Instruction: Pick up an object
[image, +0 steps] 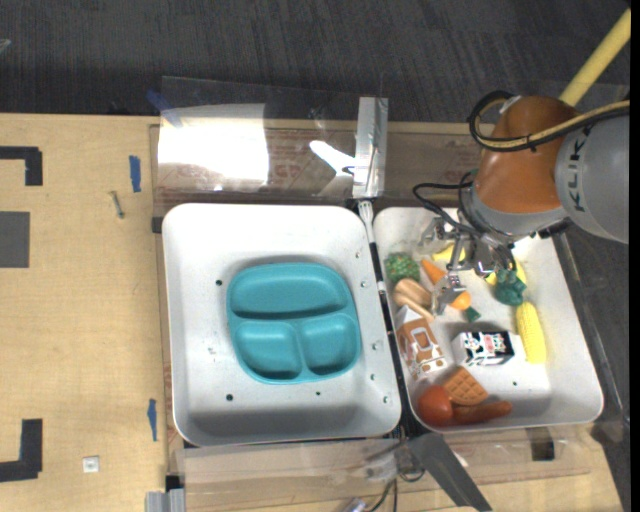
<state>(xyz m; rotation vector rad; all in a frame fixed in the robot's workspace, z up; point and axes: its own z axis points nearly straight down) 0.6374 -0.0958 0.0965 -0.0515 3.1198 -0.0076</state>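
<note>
While the left bin (190, 240) holds one teal tray (293, 320), the right bin (570, 330) holds about nine toy foods; the gripper (465, 262) hangs over its far end, above an orange piece (434, 270), just right of the tray.

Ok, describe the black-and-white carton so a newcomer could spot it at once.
Look in the right bin, among the toy food. The small milk carton lies near its middle, left of the corn cob and above the waffle. It alone is black and white.
</note>
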